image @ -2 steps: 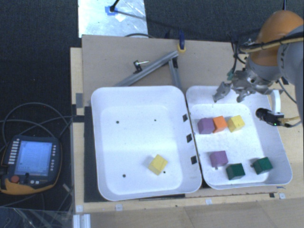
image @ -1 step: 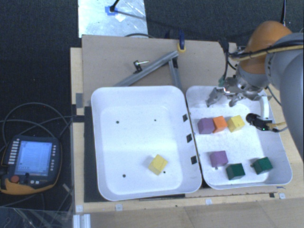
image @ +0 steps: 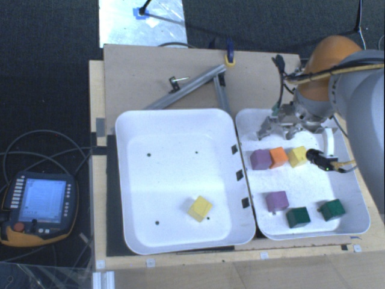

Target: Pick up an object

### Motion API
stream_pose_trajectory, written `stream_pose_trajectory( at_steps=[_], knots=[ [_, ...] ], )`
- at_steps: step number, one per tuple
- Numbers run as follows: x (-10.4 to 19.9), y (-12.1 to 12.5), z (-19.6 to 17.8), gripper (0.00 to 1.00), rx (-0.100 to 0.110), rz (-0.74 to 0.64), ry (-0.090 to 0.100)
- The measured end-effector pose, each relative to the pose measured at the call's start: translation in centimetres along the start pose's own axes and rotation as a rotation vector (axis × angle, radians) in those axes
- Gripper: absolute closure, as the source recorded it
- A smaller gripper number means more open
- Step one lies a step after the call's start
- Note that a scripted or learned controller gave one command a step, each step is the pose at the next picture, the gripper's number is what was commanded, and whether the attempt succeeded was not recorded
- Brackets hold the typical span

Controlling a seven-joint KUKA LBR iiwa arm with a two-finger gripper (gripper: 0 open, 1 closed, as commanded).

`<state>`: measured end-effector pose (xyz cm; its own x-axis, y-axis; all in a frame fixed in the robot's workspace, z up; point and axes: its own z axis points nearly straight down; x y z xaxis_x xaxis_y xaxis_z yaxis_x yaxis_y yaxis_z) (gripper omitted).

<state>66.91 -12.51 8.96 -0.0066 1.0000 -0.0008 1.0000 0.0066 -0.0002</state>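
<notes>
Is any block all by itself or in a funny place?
Yes. One yellow block sits alone in the left bin, turned cornerwise. The other blocks are all in the right bin: purple, orange and yellow in a row, then purple and two green nearer the front.

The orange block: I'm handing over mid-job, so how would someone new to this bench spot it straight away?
Start at the right-hand bin, the one the arm reaches over. Near its far end, just below the gripper, three blocks sit in a row. The orange block is the middle one, touching a purple block on its left and a yellow block on its right; it is the only orange block there.
</notes>
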Motion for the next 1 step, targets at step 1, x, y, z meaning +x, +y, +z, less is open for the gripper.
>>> stream_pose_trajectory(
  at_steps=[1],
  knots=[
    [-0.02,0.18,-1.35,1.00,-0.006,-0.003,-0.001]
  ],
)
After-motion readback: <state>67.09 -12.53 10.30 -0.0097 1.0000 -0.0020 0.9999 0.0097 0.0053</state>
